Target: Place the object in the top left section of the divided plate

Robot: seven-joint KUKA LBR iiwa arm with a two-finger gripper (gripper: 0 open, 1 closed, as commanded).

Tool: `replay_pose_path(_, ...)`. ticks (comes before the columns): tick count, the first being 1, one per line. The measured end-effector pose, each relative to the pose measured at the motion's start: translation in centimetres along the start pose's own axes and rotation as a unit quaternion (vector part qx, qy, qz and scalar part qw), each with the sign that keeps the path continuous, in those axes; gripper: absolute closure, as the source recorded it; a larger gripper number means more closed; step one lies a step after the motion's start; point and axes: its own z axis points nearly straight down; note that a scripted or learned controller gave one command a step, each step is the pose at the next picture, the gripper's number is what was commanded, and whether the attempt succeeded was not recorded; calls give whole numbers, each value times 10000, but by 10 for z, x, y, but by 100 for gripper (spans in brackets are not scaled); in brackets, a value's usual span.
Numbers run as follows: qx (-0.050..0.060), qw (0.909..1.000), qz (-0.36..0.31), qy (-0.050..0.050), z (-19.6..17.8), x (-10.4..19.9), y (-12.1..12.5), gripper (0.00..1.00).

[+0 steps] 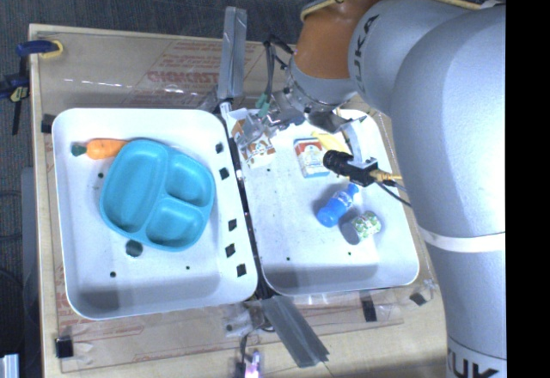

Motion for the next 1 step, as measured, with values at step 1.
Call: replay_pose_path(1,4,9960,-899,-1,0,57,-21,100)
